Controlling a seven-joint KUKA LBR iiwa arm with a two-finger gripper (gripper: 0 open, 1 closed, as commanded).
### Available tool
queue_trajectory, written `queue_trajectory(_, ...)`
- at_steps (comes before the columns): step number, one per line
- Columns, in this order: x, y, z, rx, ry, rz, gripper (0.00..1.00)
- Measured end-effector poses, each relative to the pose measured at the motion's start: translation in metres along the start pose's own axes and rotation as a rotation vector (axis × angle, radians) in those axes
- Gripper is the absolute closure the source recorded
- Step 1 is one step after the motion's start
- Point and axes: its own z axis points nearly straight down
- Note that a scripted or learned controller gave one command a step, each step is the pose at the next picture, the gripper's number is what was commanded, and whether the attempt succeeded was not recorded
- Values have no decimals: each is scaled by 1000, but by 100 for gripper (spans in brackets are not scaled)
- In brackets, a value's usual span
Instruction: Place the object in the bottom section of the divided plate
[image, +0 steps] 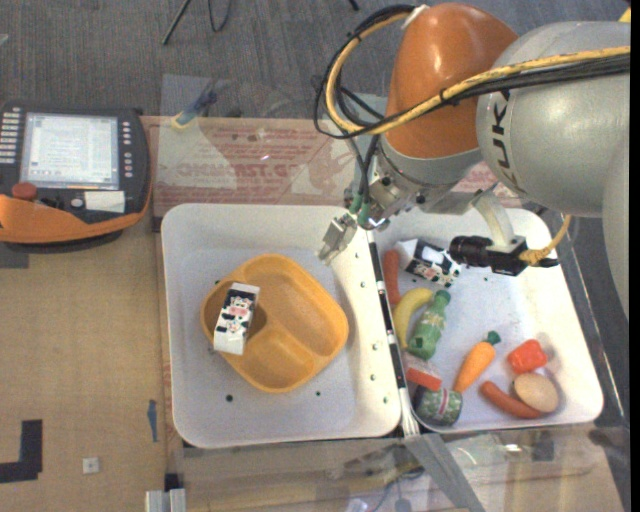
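Milk carton (236, 318) stood on orange divided plate (277, 322) in left bin (190, 400), in plate's left section, touching rim. Gripper (340, 235) hovered above divider between bins, near plate's upper right; jaws' opening not discernible, nothing visibly held. Judgement: carton likely misplaced; regrasp top-down, centre over bottom section, release low.
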Motion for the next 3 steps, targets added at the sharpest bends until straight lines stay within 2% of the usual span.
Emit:
queue_trajectory(1, -36, -21, 43, 2, 1, 237, 0)
queue_trajectory(2, -33, -70, 7, 1, 1, 118, 0)
queue_trajectory(3, -45, -116, 47, 0, 0, 79, 0)
